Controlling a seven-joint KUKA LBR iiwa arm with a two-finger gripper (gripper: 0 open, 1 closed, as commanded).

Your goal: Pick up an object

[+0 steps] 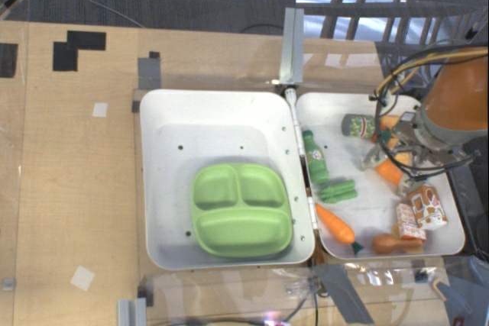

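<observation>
My gripper [391, 170] is low in the right bin [451, 244], near its right side, below the arm's orange band [458, 91]. Its fingers [372, 159] stand open on either side of a small orange piece [388, 172] lying on the bin floor. A green can [357, 125] lies just up-left of the gripper. Further left are a green bottle [314, 156] and a short green piece [337, 192]. In front lie a carrot [335, 223], a red and white carton [419, 211] and a brown sausage-like item [396, 243].
The left bin [157, 164] bears a light green divided plate [242, 208]. A divider wall [299, 164] separates the two bins. Cables [412, 65] loop above the arm at the back right. Bare wooden bench [69, 187] spreads to the left.
</observation>
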